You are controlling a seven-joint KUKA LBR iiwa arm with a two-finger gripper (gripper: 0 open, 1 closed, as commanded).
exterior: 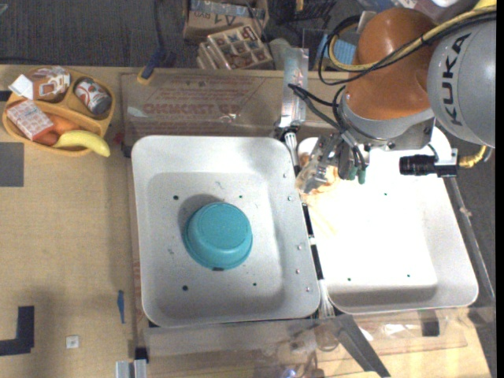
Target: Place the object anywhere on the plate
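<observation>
Plate: round, teal, upside-down-looking

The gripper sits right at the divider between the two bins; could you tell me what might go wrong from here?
1. The gripper hangs over the right bin at its left rim, so sideways travel toward the teal plate could clip the bin walls.
2. Glare hides whether it carries anything; the move may run with nothing held.
3. The plate looks domed, so a released object might slide off.

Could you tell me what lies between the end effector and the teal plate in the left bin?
In the camera view, bare white bin floor and the left bin's raised right rim separate the end effector from the teal plate.
</observation>
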